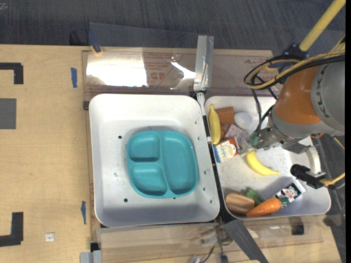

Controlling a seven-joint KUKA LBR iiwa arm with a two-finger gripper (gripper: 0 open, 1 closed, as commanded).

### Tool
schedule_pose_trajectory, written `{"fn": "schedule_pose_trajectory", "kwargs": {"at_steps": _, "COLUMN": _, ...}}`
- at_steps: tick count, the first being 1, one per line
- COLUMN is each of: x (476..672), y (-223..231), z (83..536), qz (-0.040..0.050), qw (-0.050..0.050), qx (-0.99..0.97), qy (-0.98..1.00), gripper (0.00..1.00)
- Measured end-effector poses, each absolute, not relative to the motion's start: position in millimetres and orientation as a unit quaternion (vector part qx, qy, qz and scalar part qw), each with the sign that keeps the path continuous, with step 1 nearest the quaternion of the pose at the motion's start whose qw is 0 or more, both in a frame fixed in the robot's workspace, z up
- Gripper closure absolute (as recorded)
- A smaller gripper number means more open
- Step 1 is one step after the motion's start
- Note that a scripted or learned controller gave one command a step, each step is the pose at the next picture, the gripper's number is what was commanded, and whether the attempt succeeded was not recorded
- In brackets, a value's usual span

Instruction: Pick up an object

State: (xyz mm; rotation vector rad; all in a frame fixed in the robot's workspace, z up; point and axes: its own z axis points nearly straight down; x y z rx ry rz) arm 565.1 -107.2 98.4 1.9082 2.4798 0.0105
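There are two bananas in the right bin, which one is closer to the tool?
The curved banana lying mid-bin, just below the tool. The other banana stands along the divider wall, farther left.

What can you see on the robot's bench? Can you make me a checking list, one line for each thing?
Surface: wooden bench bearing two white bins side by side.
Job's things: right bin holds two bananas, a carrot, a bread roll, a small carton and a brown cup.
Clutter: left bin holds a teal divided plate.
End effector: low over the right bin, beside the banana; nothing seen in it.
Cables: yellow and black loops by the arm.
Surroundings: blue tape marks, dark floor.
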Motion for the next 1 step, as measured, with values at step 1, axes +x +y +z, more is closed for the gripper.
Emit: {"fn": "schedule_pose_trajectory", "kwargs": {"at_steps": 1, "x": 575.8, "y": -35.2, "z": 187.4, "qz": 0.0031, "qw": 0.002, "qx": 0.602, "qy": 0.799, "gripper": 1.0}}
